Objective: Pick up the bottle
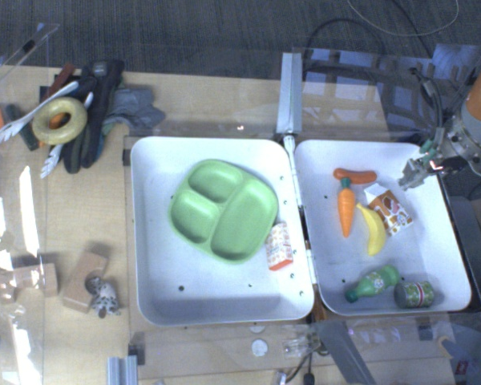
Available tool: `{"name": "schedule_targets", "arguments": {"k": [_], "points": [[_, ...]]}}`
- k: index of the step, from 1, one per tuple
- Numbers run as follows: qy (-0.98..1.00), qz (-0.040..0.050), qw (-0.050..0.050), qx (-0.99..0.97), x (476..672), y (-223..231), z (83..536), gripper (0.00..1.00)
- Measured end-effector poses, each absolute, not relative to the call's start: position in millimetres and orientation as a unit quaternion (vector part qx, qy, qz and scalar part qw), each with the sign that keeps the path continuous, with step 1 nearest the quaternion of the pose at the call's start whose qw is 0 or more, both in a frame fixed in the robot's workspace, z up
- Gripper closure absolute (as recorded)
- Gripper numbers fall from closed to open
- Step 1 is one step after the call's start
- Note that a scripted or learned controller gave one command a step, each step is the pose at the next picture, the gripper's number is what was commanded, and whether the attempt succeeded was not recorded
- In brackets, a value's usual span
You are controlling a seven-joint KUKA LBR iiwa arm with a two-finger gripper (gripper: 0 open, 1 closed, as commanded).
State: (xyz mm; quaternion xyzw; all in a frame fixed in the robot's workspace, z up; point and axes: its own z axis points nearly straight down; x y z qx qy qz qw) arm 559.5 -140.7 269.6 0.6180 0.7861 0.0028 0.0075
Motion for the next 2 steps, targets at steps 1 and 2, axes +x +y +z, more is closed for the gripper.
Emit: {"name": "schedule_targets", "arguments": {"k": [1, 2], "points": [[0.786, 0.0028, 0.007, 0.618, 559.4, -141, 269, 0.0], [0.814, 0.0013, 0.002, 0.58, 511.4, -148, 109, 0.0]]}}
